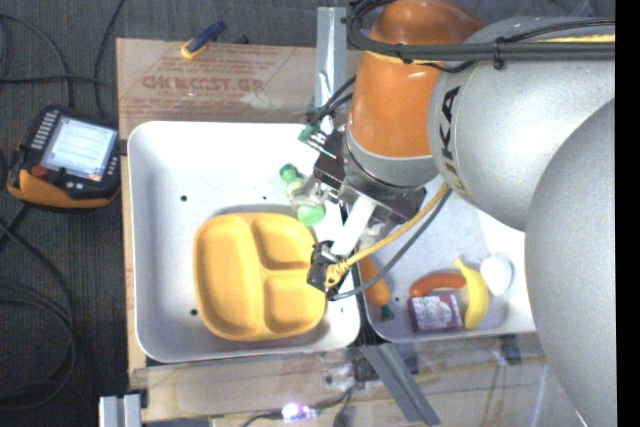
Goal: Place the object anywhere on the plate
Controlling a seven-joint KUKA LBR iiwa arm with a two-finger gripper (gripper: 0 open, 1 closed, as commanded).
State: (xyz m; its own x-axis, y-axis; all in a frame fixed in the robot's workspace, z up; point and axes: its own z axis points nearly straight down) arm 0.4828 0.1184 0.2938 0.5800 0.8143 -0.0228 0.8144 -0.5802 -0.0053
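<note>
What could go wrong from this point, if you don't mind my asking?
The green pieces lie by the rim of the yellow plate, so a slight miss may push them away or shift the plate. The arm hangs close above the carrot in the right bin and might knock it.

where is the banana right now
In the camera view the banana lies in the right bin, near its lower edge, between a red bottle on its left and a white egg-like thing on its right.

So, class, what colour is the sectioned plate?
The plate is yellow, best seen in the camera view.
</note>
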